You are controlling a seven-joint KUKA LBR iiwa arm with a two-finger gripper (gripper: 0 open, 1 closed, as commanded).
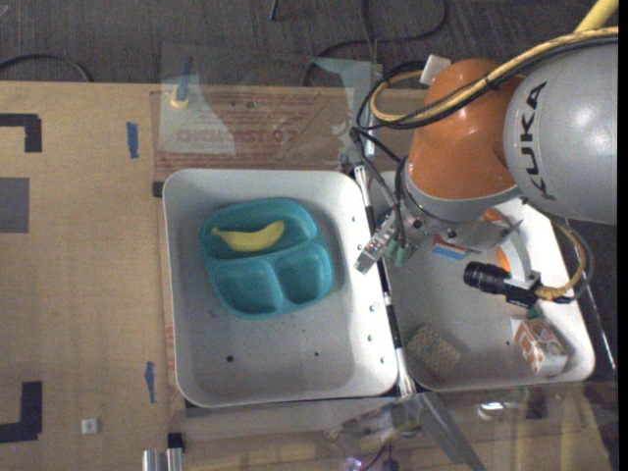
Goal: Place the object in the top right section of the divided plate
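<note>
You are looking down on two white bins set side by side on a wooden bench. In the left bin (280, 361) sits a teal divided plate (267, 256), with one long section across its upper part and two smaller sections below. A yellow banana (248, 235) lies in that long upper section, curved and lying roughly crosswise, toward the plate's left half.

The arm (500, 155) comes in from the right, and its orange band and grey housing hang over the right bin (579, 361), covering most of that bin's upper half. You can see only some small metal and green parts at the wrist, poking out near the divider between the two bins; the gripper (381, 248) itself is mostly hidden under the arm, so you cannot tell whether it is released or clenched. Nothing is visible in its grasp.

The banana lies well apart from the gripper, to its left, with the plate's right rim and a strip of bare bin floor between them.

In the right bin you can make out a small orange-and-white box (542, 346) near the lower right corner and a tan mesh-like piece (433, 346) near the lower left.
</note>
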